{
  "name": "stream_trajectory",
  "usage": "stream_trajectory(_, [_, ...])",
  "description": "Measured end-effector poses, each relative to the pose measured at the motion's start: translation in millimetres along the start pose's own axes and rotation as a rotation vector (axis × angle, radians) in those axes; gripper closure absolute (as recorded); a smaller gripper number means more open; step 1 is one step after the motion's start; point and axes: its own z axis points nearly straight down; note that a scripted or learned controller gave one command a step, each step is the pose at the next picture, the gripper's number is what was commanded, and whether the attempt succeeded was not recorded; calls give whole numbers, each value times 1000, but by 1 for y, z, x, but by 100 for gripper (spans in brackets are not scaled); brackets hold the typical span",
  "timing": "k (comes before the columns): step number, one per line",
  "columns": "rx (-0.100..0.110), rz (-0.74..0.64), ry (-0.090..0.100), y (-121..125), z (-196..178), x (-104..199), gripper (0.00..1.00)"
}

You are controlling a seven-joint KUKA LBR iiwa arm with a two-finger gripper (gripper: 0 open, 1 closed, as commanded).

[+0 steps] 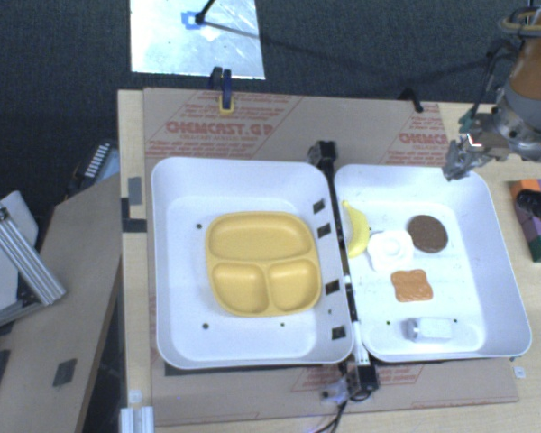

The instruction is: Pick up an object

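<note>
The right bin (pixel 496 242) holds a yellow banana (pixel 356 227), a white round piece (pixel 389 247), a brown round patty (pixel 427 233), an orange toast-like piece (pixel 412 285) and a small white-grey can lying on its side (pixel 430 329). My gripper (pixel 457 165) hangs over the bin's far right corner, above and to the right of the brown patty, apart from every object. Nothing shows between its fingertips.
The left bin (pixel 171 242) bears a yellow three-compartment tray (pixel 260 262). A black divider with clips (pixel 335 242) runs between the bins. Coloured blocks (pixel 536 219) lie on the bench at the right edge. A shiny plate (pixel 197 25) lies on the dark floor beyond.
</note>
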Motion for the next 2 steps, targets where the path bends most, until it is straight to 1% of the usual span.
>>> stream_trajectory(1, [2,-3,1,-6,12,56,100])
stream_trajectory(2, [2,-4,2,-11,22,104,100])
